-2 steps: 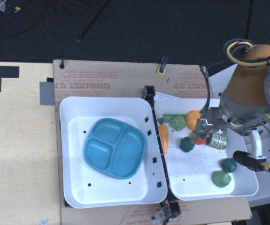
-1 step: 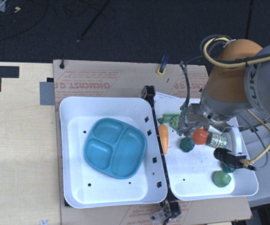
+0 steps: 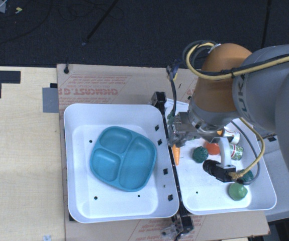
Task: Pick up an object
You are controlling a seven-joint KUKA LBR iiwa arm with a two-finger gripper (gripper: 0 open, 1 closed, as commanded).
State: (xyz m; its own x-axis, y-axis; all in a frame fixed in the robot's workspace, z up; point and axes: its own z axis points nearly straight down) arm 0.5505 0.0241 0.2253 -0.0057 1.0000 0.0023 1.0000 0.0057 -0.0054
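My gripper is low over the left side of the right bin, close to the divider between the bins. Just below it lies a small orange carrot-shaped piece. To its right lie a dark green round object and an orange-red object, the latter partly under the wrist. A light green ball rests near the bin's front right corner. The arm hides the back of this bin.
A blue divided plate lies in the middle of the left bin. A small can-like item with a green and white label sits at the right bin's right side.
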